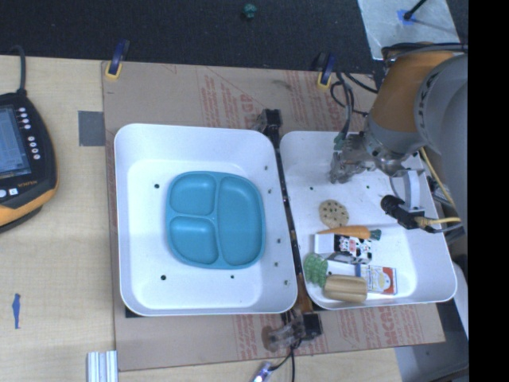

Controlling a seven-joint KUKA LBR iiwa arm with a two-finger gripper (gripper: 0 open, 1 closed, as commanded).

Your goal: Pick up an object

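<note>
You have the hand (343,173) low over the right bin (306,159), at about 12 o'clock on its floor and close to the far rim. From this slant you cannot tell whether it is released or clenched. The arm (413,94) comes in from 2 o'clock and covers that bin's far right corner.

The things you could pick lie toward 6 o'clock in this bin. A cookie (334,211) lies alone near the middle, at 6 o'clock from the hand, with bare white floor all round it. Past it, an orange stick (350,231) lies crosswise along the top edge of a spotted carton (350,247). At 7 o'clock a green piece (316,270) sits against the wall next to the left bin (127,213). A wooden cylinder (346,288) lies on its side just beside the green piece, near the front rim, and overlaps a red-and-white packet (383,279). That cluster is packed edge to edge. Your open floor is at 10 o'clock and between the hand and the cookie.

The left bin holds a blue divided plate (216,218), roughly centred, with clear floor between it and every wall. The two bins' rims run side by side down the middle. Both bins rest on a cardboard sheet (199,94) on the worktop (56,277), and a control pendant (20,161) lies at 9 o'clock, well apart from the bins
</note>
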